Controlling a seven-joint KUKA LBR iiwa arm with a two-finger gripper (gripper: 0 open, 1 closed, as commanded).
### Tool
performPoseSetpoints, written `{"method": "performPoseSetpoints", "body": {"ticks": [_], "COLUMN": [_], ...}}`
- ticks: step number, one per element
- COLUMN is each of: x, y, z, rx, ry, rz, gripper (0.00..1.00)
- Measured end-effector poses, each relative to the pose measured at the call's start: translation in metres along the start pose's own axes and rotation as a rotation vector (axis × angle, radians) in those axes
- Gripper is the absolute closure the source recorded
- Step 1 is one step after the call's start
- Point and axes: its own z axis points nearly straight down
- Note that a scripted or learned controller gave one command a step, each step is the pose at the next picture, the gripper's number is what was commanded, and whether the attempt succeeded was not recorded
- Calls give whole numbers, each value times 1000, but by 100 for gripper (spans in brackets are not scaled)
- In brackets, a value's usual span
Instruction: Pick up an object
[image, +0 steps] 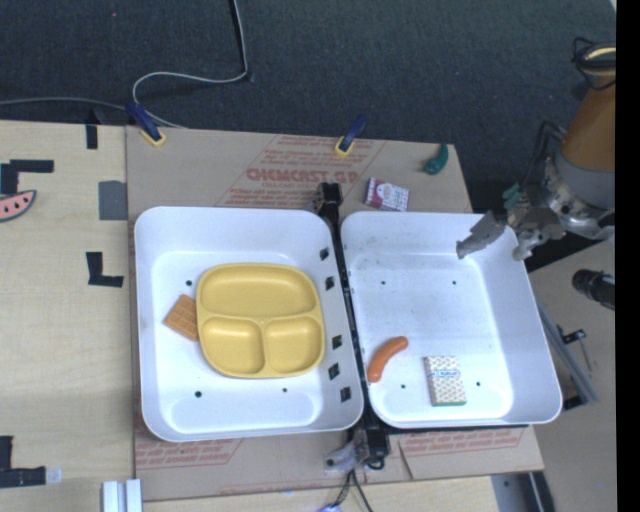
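The right bin (520, 330) holds an orange sausage-shaped toy (387, 357) near its front left and a small white and green box (445, 380) beside it. In the left bin (160, 260) lies a yellow divided plate (262, 318) with a brown cracker-like piece (182, 317) tucked against its left edge. My gripper (498, 240) hovers over the right bin's far right corner. It is open, with nothing between its fingers, and stands well apart from the sausage and the box.
A small red and white packet (386, 194) lies on the cardboard behind the bins, with a green item (436, 158) farther back. Blue and yellow clamps (349, 136) hold the cardboard's far edge. A black divider (338, 290) runs between the bins.
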Motion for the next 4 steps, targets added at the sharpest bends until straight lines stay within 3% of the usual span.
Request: {"method": "performPoseSetpoints", "body": {"ticks": [1,2,3,4], "x": [15,49,49,48], "y": [19,60,60,60], "z": [114,177,167,167], "rx": [4,-4,-5,-5], "ry": [2,-2,-2,-2], "rz": [0,-1,-2,-2], "gripper": [0,0,100,0]}}
